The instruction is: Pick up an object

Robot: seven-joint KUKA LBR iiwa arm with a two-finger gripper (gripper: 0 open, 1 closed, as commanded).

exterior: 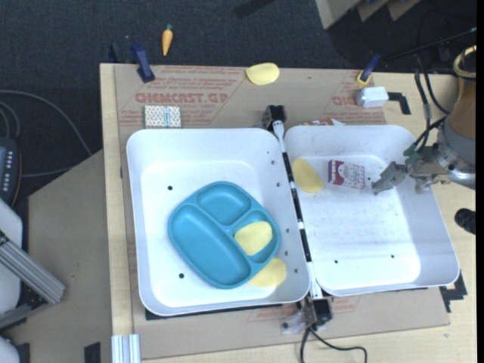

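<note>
Dark carpet surrounds a bench (227,89) topped with a printed board, which carries two shallow white bins side by side.

Camera view. The gripper (398,175) sits over the right bin (378,271), near its right wall, reaching in from the right. Whether it is released or clenched cannot be told at this size; nothing is seen held in it.

Nearest candidate for the pick: a small white packet with a red print (346,174), lying flat on the floor of the right bin, just beside the gripper, on its left. Its outline is roughly square, so no clear long axis can be read. Further left, beyond the packet, a yellow piece (307,175) lies against the divider between the bins (291,203).

Well away to the left, the left bin (151,203) holds a blue divided tray (208,237) with a yellow piece in one compartment (255,237) and another yellow piece (268,273) at the tray's near edge.

Clearance, as a judgement: the packet has bare bin floor below and to its right, so a short leftward shift and descent looks unobstructed. The rear wall of the right bin lies close behind the packet and limits room on that side.
</note>
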